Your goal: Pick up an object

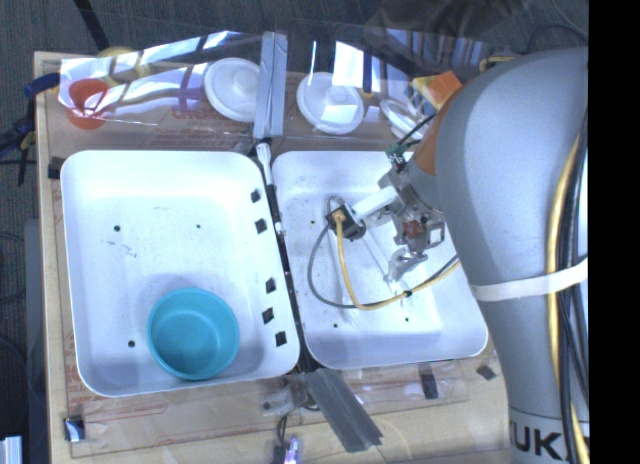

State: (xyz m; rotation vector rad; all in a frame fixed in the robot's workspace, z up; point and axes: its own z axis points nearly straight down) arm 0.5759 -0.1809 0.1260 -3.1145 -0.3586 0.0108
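The grey arm's two-finger gripper point(403, 264) hangs low inside the right shallow white plastic bin point(455, 337), its cables looping beside it; whether its fingers are spread or pressed together cannot be told, and nothing shows between them. The round teal plastic bowl point(194, 332) sits upright well off to the gripper's left, in the near part of the left white bin point(85, 177).

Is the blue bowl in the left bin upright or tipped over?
Upright: the blue bowl shows its round open mouth and inside, resting in the left bin.
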